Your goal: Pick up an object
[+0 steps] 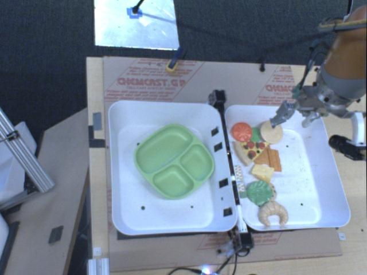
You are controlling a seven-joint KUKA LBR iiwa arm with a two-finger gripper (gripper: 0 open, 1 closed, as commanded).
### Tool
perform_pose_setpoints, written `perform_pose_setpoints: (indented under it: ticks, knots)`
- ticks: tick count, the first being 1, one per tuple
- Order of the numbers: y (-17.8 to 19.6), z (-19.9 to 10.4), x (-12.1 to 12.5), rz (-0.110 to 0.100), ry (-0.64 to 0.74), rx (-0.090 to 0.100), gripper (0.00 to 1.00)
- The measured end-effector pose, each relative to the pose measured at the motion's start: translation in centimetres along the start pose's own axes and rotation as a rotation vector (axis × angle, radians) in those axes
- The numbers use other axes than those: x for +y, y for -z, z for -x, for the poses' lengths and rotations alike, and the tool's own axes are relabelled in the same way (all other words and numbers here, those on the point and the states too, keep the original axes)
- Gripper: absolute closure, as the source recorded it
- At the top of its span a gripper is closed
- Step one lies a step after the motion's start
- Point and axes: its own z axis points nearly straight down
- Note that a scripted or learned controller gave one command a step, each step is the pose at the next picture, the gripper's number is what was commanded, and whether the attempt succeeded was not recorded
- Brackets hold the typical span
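The claw (282,117) hangs at the right bin's (321,171) far edge, just above a pale round cookie (272,134) — spread or pinched, I cannot tell. Crowding the cookie: tomato (242,132), pizza slice (252,149), cheese wedge (263,171), lettuce leaf (260,192), croissant (273,212). Left bin (129,211) — green divided plate (174,160).

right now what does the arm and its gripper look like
The arm is grey metal with a wide orange band above the wrist. Thin dark cables run alongside it near the wrist. The gripper is a small grey metal piece with slim fingers. A black part juts from the arm's lower side.
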Motion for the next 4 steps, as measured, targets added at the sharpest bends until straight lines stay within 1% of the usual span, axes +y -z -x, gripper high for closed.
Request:
perform_pose_setpoints:
  ticks: [1,2,3,4]
  knots:
    - [0.8,0.0,0.2,0.013,0.002,-0.001,0.0]
    - [-3.4,0.3,0.1,0.011,0.0,-0.001,0.0]
    - [-7.8,-0.3,-0.2,0.01,0.0,-0.001,0.0]
    - [-13.8,-0.7,-0.1,0.012,0.0,-0.001,0.0]
